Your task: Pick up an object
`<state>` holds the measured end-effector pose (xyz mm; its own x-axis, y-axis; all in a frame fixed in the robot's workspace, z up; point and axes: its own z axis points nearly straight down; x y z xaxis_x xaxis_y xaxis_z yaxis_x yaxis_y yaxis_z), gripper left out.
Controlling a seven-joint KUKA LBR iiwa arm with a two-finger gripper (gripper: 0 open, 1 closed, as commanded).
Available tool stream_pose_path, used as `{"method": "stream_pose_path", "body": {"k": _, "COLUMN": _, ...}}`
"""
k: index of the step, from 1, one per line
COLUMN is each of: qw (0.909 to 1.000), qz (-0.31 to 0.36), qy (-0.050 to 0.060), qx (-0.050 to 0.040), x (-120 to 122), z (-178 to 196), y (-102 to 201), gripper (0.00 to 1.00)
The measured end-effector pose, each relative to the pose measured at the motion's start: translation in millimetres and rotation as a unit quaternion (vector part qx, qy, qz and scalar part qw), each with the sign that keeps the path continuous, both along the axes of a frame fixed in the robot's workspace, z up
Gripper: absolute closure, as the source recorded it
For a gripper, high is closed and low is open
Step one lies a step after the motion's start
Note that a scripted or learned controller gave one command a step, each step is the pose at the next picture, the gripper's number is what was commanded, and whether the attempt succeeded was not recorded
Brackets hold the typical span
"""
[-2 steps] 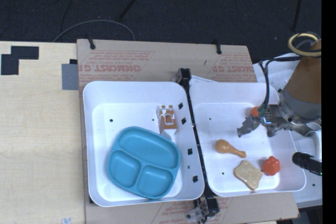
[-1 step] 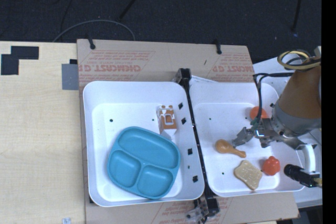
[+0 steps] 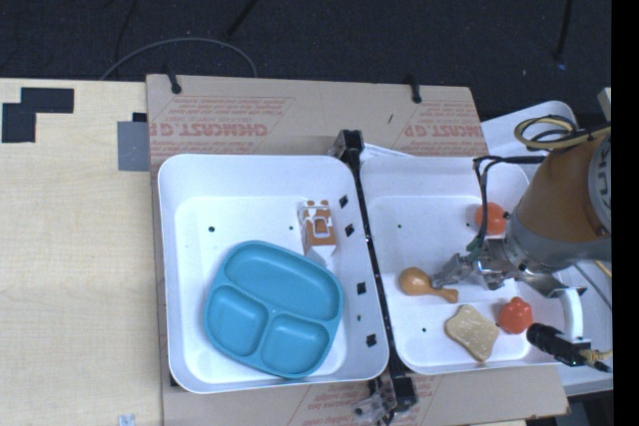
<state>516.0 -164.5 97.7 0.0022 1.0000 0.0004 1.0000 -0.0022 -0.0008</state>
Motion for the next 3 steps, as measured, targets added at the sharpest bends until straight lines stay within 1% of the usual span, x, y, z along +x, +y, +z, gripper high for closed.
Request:
{"method": "stream_pose_path", "body": {"k": 1, "qw": 1.0000, "qz": 0.000, "qy": -0.004, "qx": -0.0019, "x": 3.1, "z": -6.4, "y": -1.5, "gripper": 0.00}}
{"method": "stream_pose_path", "body": {"k": 2, "qw": 1.0000, "qz": -0.002, "qy": 0.001, "qx": 0.0002, "x": 0.1, "z": 0.4, "y": -0.8, "gripper": 1.00}}
{"method": "stream_pose_path", "body": {"k": 3, "qw": 1.0000, "qz": 0.001, "qy": 0.000, "qx": -0.0001, "x": 6.7, "z": 52.2, "y": -9.2, "gripper": 1.00}}
